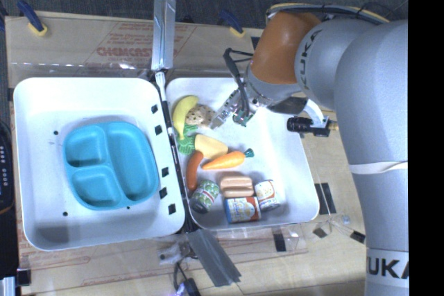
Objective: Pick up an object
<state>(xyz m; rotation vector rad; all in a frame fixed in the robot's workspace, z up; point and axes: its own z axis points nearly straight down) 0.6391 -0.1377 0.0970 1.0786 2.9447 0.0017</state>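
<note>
My claw [232, 113] hangs over the right bin [295, 149], toward its twelve o'clock edge; whether it is released or clenched I cannot tell, and nothing shows in it. The toys crowd from nine to six o'clock: banana [182, 113] just at my nine, carrot [223, 161] at six, cans [251, 204] beyond at the six o'clock wall. The left bin [35, 149] carries a blue tray [111, 164]. I judge the banana nearest; I should come straight down, straddle its narrow width, avoid the neighbours touching it, and close only once low.

Arm [368, 149] cropped at bottom edge.
</note>
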